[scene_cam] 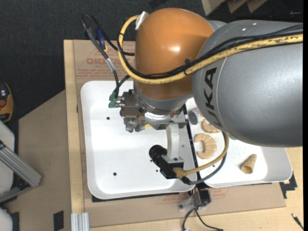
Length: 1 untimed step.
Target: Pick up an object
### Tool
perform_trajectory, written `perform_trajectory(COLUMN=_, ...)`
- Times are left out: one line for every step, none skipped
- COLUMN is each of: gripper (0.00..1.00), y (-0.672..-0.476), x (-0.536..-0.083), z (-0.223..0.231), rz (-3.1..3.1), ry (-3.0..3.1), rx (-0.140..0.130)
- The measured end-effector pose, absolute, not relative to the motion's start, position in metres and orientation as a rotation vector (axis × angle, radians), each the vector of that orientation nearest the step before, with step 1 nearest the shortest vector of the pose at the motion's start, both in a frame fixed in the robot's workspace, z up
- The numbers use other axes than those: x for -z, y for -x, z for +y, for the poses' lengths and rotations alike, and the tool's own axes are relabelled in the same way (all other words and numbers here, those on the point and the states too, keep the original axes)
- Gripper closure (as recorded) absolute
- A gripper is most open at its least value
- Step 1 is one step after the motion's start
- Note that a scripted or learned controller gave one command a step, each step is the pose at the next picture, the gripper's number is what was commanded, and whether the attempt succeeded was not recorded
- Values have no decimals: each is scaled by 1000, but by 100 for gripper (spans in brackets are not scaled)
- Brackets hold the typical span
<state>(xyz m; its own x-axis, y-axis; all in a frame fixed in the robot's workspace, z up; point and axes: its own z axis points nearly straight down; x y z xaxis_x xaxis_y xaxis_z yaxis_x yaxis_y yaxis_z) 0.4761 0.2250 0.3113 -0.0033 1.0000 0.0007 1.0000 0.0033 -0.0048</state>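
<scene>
Gripper (132,117): over left bin (98,148); whether spread or closed cannot be told. Right bin (272,174): ribbed tan ring (206,146), tan cone (249,163) (apart). Arm (255,85) lettering: "KA" legible. Cardboard (76,71): red print, unreadable.

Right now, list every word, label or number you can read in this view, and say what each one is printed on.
"KA": large black letters running down the grey arm; the rest of the word is out of sight.
Red print on the cardboard sheet beneath the bins, in several lines: too blurred to read, and partly crossed by cables.
Nothing else legible.
</scene>
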Motion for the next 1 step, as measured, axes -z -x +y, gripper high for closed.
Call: perform_trajectory(gripper=100, y=-480, x=-350, z=200, rz=-2221, ry=2225, rx=7)
